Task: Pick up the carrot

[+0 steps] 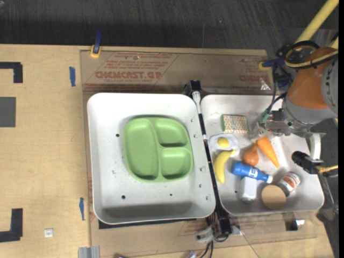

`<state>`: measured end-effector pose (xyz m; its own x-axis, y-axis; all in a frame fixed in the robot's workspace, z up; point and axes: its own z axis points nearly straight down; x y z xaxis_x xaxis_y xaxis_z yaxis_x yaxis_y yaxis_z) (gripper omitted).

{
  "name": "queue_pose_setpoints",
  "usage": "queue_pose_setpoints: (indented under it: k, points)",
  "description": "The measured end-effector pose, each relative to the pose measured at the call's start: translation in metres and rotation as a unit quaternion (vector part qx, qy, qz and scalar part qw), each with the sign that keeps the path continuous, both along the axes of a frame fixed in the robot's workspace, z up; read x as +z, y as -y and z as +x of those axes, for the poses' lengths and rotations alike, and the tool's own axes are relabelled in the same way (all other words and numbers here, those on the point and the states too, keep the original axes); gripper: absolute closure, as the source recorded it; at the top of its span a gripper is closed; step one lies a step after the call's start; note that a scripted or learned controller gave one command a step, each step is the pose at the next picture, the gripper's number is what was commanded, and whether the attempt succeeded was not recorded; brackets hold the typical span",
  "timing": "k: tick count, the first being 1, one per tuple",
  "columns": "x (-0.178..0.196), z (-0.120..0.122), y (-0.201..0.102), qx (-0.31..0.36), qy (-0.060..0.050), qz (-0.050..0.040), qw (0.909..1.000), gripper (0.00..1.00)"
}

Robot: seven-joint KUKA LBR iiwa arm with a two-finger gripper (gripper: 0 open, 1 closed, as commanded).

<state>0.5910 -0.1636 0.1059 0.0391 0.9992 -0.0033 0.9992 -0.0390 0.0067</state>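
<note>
The carrot (268, 151) lies in the right bin (317, 198), toward its far right corner, crowded by a small orange piece (251, 156) just beside it and a blue bottle (250, 172) nearer the front. The tool (274, 120) sits above the carrot's far end; whether it is apart or together cannot be told. A descent could catch a neighbour or the bin wall. The wooden surface (43, 144) also carries the left bin (107, 112) with a green tray (156, 147); dark floor (161, 9) lies beyond.
</note>
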Motion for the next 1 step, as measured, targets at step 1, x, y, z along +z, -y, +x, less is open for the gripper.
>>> queue_pose_setpoints:
  k: [1]
  points:
    - [0.0809,0.0437,-0.0815,-0.161,0.0,0.0031,0.987,1.0]
